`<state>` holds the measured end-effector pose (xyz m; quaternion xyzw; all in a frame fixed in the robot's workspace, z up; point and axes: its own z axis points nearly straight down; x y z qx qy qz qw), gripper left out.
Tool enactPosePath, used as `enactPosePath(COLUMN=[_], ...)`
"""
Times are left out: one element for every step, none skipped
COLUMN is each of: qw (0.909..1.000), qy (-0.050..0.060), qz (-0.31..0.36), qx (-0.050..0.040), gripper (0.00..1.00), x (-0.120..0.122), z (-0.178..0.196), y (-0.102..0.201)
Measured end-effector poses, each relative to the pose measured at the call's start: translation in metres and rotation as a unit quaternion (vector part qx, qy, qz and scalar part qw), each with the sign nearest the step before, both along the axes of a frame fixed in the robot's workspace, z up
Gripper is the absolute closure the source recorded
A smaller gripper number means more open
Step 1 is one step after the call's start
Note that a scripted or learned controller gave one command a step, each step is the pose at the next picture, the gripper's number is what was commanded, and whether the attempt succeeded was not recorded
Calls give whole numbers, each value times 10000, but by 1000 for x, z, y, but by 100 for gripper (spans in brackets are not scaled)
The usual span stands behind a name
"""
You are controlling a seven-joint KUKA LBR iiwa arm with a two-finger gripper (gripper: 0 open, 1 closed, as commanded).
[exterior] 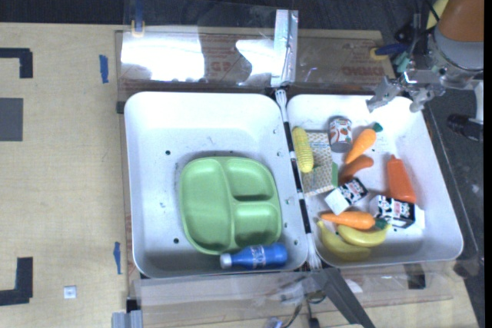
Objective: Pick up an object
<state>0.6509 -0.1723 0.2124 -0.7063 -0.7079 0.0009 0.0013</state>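
Note:
The right bin (442,223) holds a heap of toy food: a yellow corn cob (304,150), a small can (340,132), two orange carrots (361,142) (354,220), an orange bottle (400,179), a banana (355,236) and black-and-white cartons (397,210). My gripper (397,104) hangs over the bin's far right corner, above and to the right of the can. Its fingers look spread, so it is open, and nothing is between them.
In the left bin (146,165) lie a green divided plate (231,202) and, against the near wall, a blue bottle (254,257). A clear plastic panel (207,50) stands behind the bins. Cables and a stand sit off the bench to the right.

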Motion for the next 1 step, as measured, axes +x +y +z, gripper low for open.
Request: enactPosePath(qw=[9986], qy=[-7], qz=[535], qx=[-3], gripper=[0], x=[9], z=[-110], y=[-14])
